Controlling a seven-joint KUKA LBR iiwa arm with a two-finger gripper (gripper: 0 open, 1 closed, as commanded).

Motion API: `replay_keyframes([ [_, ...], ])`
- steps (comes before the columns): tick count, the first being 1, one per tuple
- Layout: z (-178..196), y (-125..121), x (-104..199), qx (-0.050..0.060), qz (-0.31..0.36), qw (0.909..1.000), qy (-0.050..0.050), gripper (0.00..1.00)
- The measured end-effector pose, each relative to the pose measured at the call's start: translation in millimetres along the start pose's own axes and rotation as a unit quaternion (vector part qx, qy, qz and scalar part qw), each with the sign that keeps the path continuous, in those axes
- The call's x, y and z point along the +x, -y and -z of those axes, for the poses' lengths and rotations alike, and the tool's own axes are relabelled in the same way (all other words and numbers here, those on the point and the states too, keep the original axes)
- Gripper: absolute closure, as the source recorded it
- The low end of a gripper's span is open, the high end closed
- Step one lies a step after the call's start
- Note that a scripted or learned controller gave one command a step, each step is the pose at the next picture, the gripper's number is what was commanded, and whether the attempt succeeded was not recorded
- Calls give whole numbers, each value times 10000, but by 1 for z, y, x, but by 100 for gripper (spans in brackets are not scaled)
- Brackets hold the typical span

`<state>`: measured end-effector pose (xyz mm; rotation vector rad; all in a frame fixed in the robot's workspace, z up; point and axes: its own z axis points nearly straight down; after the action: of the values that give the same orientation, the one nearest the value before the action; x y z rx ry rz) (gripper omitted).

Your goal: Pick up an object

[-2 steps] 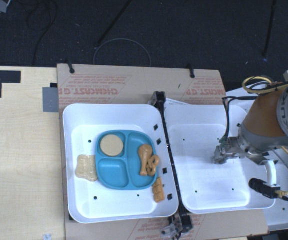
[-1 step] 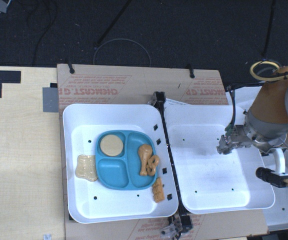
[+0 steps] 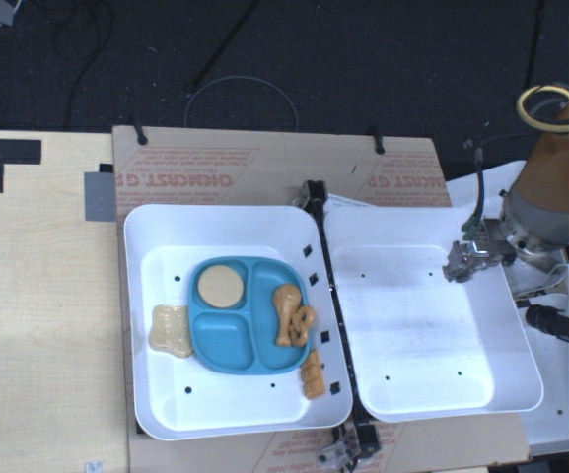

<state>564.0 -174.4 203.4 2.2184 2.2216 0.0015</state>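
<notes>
The end effector (image 3: 459,262) sits over the right bin's (image 3: 432,402) right rim; whether it is apart or together I cannot tell. Every object lies across in the left bin (image 3: 156,235), well away toward the bench's left. The pretzel (image 3: 293,315) on the blue tray (image 3: 227,345) is nearest, its long axis running front to back.

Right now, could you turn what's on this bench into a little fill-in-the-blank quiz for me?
1. The blue tray sits in the ____ bin.
2. The round cracker lies in a compartment of the ____.
3. The gripper is at the ____ edge of the right bin.
4. The pale piece lies just ____ of the tray.

Missing words: left; tray; right; left
</notes>
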Motion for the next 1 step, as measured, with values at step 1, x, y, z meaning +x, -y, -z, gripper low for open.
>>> replay_keyframes([
  [1, 53, -1, -1, -3, 1, 10000, 0, 100],
])
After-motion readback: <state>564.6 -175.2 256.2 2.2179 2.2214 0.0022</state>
